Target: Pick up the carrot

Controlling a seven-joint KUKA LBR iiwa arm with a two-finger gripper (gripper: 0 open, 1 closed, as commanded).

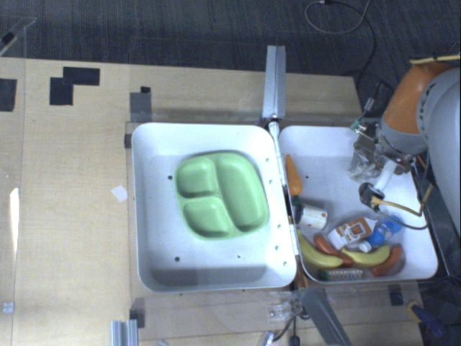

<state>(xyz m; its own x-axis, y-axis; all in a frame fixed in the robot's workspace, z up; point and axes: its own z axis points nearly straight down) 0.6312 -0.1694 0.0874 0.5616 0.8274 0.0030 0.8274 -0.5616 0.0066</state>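
Where bins meet, carrot (pixel 292 176) lies partly hidden by the rim.

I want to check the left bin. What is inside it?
Inside the left bin lies a green plate with three compartments. The bin floor under the plate is covered, so it cannot be seen.

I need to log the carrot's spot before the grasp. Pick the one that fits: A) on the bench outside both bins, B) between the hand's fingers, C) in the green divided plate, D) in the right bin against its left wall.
D: the carrot lies in the right bin along its left wall, apart from the hand and the green plate.
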